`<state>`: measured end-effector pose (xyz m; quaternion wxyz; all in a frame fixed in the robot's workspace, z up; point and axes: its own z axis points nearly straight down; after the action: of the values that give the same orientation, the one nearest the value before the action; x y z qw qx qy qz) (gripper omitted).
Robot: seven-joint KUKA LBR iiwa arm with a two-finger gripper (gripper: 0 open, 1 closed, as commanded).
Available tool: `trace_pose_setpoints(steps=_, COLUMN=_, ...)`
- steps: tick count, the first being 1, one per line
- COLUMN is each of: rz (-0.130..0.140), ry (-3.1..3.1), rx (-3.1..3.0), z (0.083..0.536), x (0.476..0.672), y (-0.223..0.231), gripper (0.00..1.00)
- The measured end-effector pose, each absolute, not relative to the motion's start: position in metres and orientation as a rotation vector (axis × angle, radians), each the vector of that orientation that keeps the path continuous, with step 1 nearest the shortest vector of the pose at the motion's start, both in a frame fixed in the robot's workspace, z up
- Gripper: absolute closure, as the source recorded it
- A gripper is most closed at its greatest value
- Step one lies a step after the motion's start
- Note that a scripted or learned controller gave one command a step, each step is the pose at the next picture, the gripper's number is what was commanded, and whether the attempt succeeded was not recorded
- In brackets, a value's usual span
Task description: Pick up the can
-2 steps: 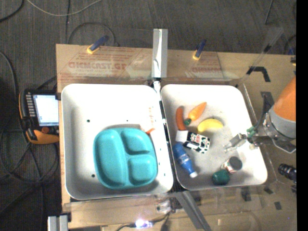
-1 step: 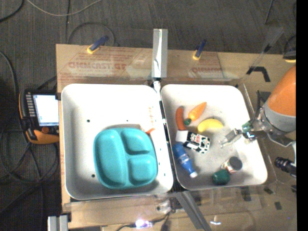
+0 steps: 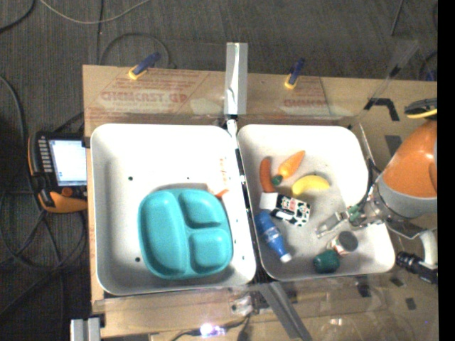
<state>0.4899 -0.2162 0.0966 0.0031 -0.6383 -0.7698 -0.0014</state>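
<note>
On the bench, the right bin [image 3: 370, 261] holds the can [image 3: 346, 241] near its front right corner, just beside the hand [image 3: 334, 223], which looks spread, maybe, and could knock it over.

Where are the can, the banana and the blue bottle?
can [image 3: 347, 241], camera view, on its round grey end
banana [image 3: 311, 184], camera view, mid-body
blue bottle [image 3: 271, 234], camera view, on the blue body
</note>
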Motion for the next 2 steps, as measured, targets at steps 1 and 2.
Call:
trace_pose_setpoints(steps=1, rz=-0.001, ry=-2.412, rx=-1.999, z=0.102, x=0.490, y=-0.217, gripper=1.00)
trace_pose_setpoints(steps=2, rz=0.009, ry=-2.188, rx=-2.249, z=0.214, x=0.484, y=-0.181, gripper=1.00)
